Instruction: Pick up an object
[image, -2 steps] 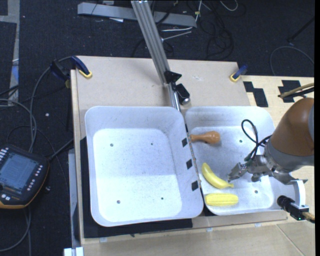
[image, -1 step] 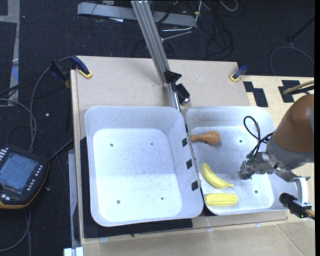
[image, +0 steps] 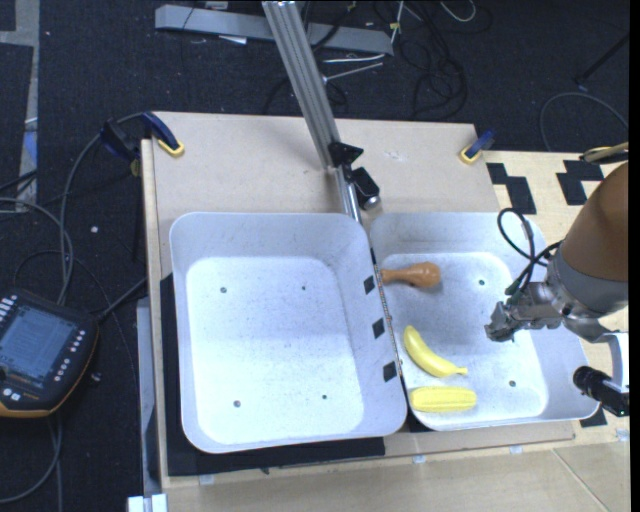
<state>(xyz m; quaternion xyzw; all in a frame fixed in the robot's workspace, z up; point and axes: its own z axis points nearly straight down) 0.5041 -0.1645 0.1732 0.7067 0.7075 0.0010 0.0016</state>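
Note:
The right bin (image: 520, 250) holds three objects. A brown drumstick-shaped piece (image: 415, 275) lies near its back left. A yellow banana (image: 430, 355) lies near the left wall, toward the front. A yellow corn-like piece (image: 443, 400) rests at the front left corner. My gripper (image: 498, 330) hangs over the right half of this bin, well to the right of the banana and apart from all three objects. Nothing shows between its fingers.
The left bin (image: 200, 240) sits beside the right one, sharing a raised middle wall (image: 380, 320). A slanted metal pole (image: 315, 100) rises from behind the bins. A teach pendant (image: 35, 350) lies left of the bench. Cables trail on the floor.

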